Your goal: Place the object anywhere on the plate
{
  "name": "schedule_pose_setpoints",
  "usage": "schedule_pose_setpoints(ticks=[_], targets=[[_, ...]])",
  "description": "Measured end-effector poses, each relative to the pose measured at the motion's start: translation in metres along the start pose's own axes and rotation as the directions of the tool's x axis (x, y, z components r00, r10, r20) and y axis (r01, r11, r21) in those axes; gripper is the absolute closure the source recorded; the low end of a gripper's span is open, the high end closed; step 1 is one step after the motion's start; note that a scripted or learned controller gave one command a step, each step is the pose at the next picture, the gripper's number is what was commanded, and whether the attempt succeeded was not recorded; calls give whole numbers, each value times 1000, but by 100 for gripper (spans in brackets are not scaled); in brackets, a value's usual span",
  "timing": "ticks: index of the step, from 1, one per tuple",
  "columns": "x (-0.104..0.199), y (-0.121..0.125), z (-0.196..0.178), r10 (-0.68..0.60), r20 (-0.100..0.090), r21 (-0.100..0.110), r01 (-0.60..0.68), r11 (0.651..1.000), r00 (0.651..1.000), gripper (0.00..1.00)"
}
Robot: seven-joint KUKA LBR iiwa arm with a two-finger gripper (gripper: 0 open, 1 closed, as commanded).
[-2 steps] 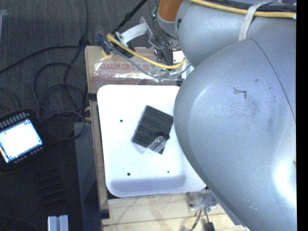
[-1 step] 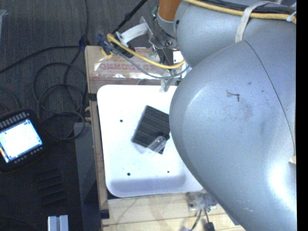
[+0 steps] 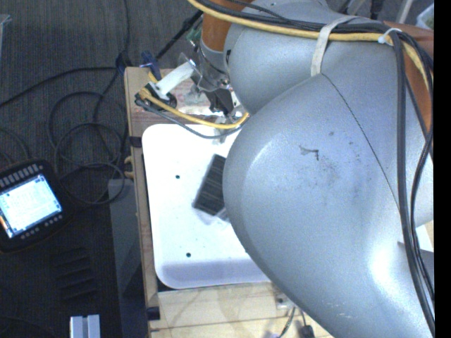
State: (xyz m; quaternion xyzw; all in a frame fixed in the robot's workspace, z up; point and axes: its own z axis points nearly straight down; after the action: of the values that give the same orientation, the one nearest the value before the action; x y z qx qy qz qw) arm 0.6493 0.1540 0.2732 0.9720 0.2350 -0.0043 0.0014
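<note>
Grey arm (image 3: 331,174) bulks across the right side, nearest the lens, hiding much of the counter (image 3: 135,118). Its wrist ends at the pincer (image 3: 211,97) up top, over the far bin; whether that is clenched or released I cannot tell. Below the pincer, the near bin (image 3: 169,217) shows open white floor along its left wall. Well below the pincer, a dark brush (image 3: 210,185) lies there, its right edge tucked under the arm.
</note>
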Motion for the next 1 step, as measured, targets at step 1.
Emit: schedule_pose_setpoints(ticks=[1], targets=[[27, -74, 74, 148, -1, 1, -148, 989, 989, 0]])
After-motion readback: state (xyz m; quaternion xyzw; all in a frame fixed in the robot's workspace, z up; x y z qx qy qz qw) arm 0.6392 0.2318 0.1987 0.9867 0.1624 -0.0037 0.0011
